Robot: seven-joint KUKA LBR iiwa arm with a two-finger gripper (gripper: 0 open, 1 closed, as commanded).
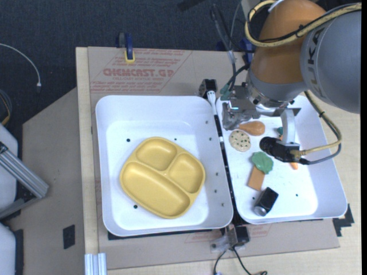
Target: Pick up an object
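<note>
The arm (321,44) reached in from the right and stood over the far part of the right bin (321,202). The gripper (238,118) hung low at that bin's far-left corner, just beside the divider between the two bins. How far the fingers stood apart could not be told, since the wrist and cabling hid them from above; nothing was visible between them.

Candidate objects lay in the right bin, clustered near the gripper:
- an orange oval piece (253,128), touching or just beside the gripper body;
- a round cookie (239,140), on the near side of the gripper;
- a green piece (263,162), with an orange block (256,179) touching its near edge;
- a black block (266,201), further toward the near rim.

The left bin (109,125) held a yellow divided tray (163,176), well apart from the gripper.

Probable risks from this position:
1. The objects lay close together. A descent aimed at one would likely nudge its neighbour or close on two at once.
2. The cookie lay flat and thin; the fingers might slide over it without purchase.
3. The gripper stood near the bin wall, so a finger could strike the rim or divider.
4. A dark cable fitting (279,149) hung over the bin and could snag or sweep items.
</note>
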